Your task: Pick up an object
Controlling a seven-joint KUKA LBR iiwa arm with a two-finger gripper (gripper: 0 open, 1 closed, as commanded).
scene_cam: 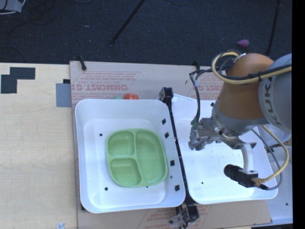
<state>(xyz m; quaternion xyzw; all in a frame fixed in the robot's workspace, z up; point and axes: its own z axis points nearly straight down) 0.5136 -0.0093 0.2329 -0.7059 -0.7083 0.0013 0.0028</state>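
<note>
The tool [198,141] hangs over the left part of the right bin [214,185], near the divider between the bins; its grip state cannot be told. In the left bin [93,128] lies a green divided plate [137,157], flat, three compartments up, well apart from the tool.

The grey arm [248,97] reaches in from the right, end effector [199,140] pointing down.

1. Cardboard sheet [109,82] under the bins, far side: red printed lettering, seen reversed, not reliably legible.
2. Cardboard, near edge: further red print, too small to read.
3. Arm [279,99], right: dark letters "KU" on the grey casing, partly cut off.
</note>
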